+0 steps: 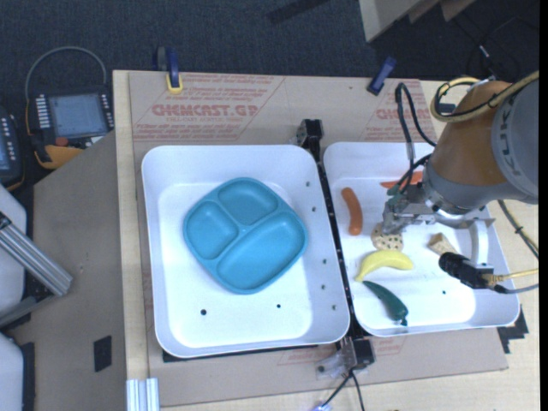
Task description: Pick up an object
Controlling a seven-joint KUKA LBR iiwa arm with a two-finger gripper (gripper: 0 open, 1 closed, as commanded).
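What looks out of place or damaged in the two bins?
Nothing stands out. The blue plate lies flat in the left bin; the banana, sausage and green pepper lie loose in the right bin.

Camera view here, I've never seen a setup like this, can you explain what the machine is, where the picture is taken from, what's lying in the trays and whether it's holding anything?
This is one picture from a fixed camera above a bench, looking down at a slant. The grey and orange shape on the right is a robot arm; its tool hangs low over the right bin. Its job is to pick up an object.

Two shallow white bins sit side by side. The left bin has a blue divided plate. The right bin has toy food: a sausage, a banana, a cookie, a green pepper, a tan piece, and something orange partly hidden by the arm.

The tool is just above the cookie, but I cannot tell whether it grips anything.
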